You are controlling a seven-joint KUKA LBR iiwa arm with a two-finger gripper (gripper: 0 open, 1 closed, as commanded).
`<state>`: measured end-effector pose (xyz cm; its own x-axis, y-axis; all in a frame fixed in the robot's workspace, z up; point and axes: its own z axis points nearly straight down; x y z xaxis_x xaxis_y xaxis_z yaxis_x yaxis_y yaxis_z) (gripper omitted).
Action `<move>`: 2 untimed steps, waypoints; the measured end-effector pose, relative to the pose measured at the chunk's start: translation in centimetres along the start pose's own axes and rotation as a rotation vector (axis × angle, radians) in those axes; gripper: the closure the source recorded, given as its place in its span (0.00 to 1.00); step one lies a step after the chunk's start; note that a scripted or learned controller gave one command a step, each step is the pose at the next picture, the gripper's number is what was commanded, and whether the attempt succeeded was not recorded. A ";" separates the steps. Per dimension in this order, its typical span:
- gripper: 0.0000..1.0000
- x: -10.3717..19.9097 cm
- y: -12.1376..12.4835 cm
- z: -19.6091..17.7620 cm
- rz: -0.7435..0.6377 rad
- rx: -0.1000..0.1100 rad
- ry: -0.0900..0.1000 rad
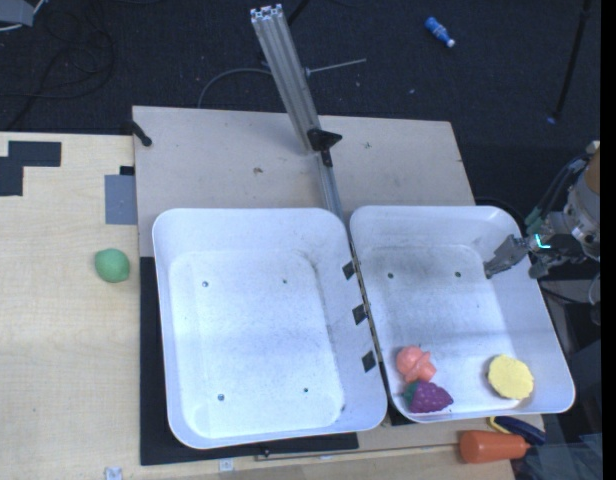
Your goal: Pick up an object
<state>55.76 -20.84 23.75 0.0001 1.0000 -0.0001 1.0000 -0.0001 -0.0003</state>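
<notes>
White plastic, two shallow bins: we list the left bin [250, 328] first, its floor bare, and the right bin [458, 308] beside it, touching along a shared edge. Next, the grey metal post [293, 78] rising at a slant behind them. We note the arm at the right edge of the view, its gripper [510, 256] hanging over the right bin's far right rim; we cannot tell how its pincer stands, and we see nothing in it. Smaller items, in the right bin's near end: a yellow round object [511, 377] by the right corner, a purple grape toy [429, 398] and an orange-pink toy [416, 362] touching it. Outside the bins: an orange carrot-like toy [490, 447] below the right bin, and a green ball [112, 265] on the wooden bench, left.
</notes>
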 end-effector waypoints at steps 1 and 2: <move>0.00 0.0 0.0 0.0 0.000 0.000 0.000; 0.00 0.1 0.0 6.3 -0.001 0.005 0.002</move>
<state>55.78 -20.76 17.41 -0.0008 1.0000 0.0014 1.0000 0.0008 -0.0056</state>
